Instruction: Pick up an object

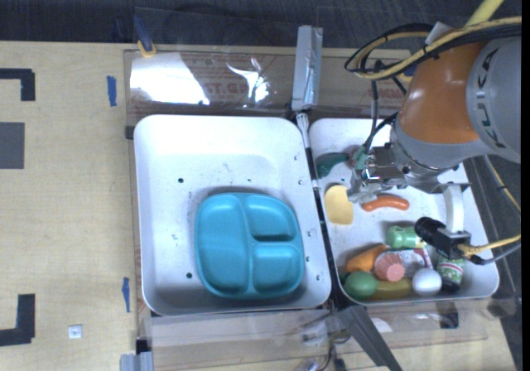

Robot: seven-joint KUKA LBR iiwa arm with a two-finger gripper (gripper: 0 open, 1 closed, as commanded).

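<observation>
The right bin (484, 274) holds several toy foods. My gripper (363, 175) hangs low over its upper left part, under the grey arm with the orange band (443, 96). Just below the gripper lie a pale yellow piece (338, 205) and an orange-red sausage-shaped piece (386, 204). A dark teal piece (330, 164) sits to the gripper's left against the bin wall. Nothing shows as held.
The left bin (166, 154) holds a blue divided plate (247, 243). A cluster fills the right bin's front: a green piece (403, 237), an orange piece (363, 260), a pink-red piece (389, 267), a round green piece (360, 284), a white egg (426, 281).
</observation>
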